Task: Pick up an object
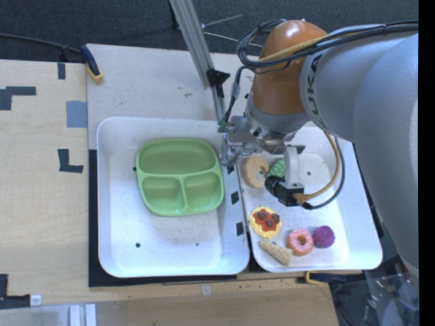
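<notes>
Your claw (239, 148) sits low over the top left corner of the right bin (360, 250), close to the wall it shares with the left bin (112, 250). Whether it is apart or together, you cannot tell from this camera view: the orange band (289, 60) and the grey arm (367, 87) cover much of it, and the metal parts under the wrist blur together.

Just beside the claw, to its lower right, you have a tan bagel-like ring (254, 170), partly under the wrist hardware; contact with it cannot be confirmed. A small green item (278, 166) lies right next to that ring, with a black fitting and cable (289, 192) hanging over it.

Lower in the same bin, look for a round pizza toy (265, 222), yellow with red spots. Near it lie a pink frosted doughnut (300, 240), a purple piece (324, 236) touching or nearly touching the doughnut, and a tan wedge (275, 251) by the front wall.

In the left bin you see a green divided plate (179, 175), lying flat toward the upper right part.
</notes>
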